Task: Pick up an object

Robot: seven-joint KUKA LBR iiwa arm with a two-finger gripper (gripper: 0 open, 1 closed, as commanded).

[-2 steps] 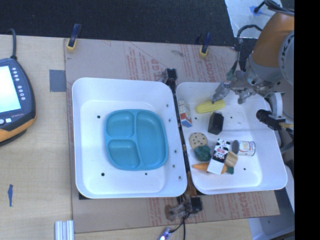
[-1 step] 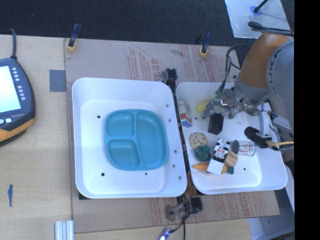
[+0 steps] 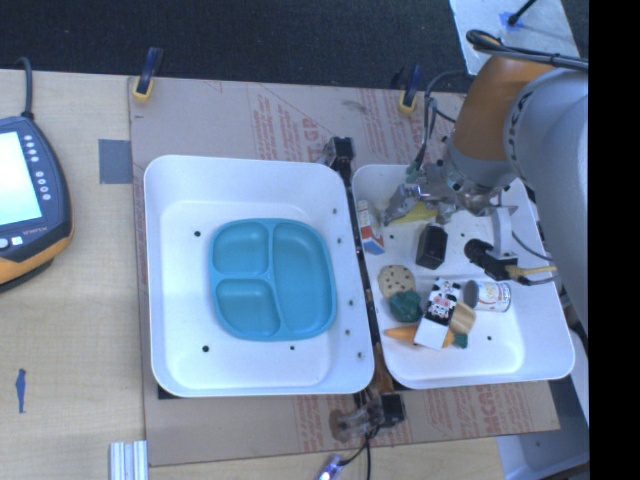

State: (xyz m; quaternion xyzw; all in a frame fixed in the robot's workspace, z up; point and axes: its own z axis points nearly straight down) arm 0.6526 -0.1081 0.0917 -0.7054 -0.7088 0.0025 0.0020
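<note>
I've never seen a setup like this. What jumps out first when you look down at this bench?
The bright blue divided plate stands out most, lying in the middle of the left white bin. Next comes the big grey arm with its orange band, reaching in from the right over the right white bin. Below it, a jumble of small toys is heaped in that bin's near half.

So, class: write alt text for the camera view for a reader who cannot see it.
A grey robot arm reaches from the right over the right white bin, which holds a clutter of small objects. The left white bin holds a blue divided plate.
</note>
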